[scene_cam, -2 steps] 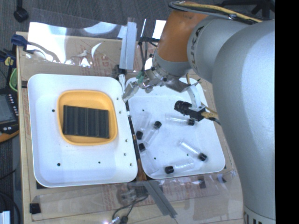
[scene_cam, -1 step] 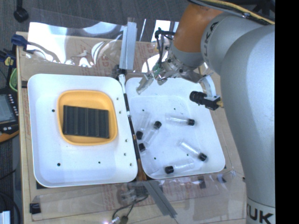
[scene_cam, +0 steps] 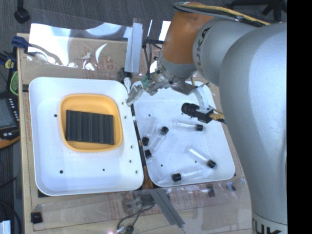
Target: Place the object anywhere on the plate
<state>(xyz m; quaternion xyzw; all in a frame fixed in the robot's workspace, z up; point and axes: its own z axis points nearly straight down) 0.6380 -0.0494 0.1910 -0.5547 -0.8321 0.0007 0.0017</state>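
The two-finger gripper [scene_cam: 134, 92] hangs right over the seam between the two bins, near their top edge, at the end of the grey arm with the orange band [scene_cam: 183, 33]. Whether it carries anything, I cannot tell — the tip is small and blurred against the white rim.

Just to its left sits the target: a yellow, rounded-square plastic plate [scene_cam: 87, 104] with a dark ribbed insert, resting in the left white bin [scene_cam: 48, 169]. To its right, in the right white bin [scene_cam: 222, 155], lie several clear plastic vials with black caps [scene_cam: 196, 156], scattered and well apart from one another; one [scene_cam: 156, 135] lies near the seam.

My read: if a vial is in hand, the good move is to carry it clear of the bin rims, get well over the plate's middle, come down low, then let go, so the round vial doesn't roll off. If the hand is bare, the vial near the seam looks the easiest pick, gripped across its body.
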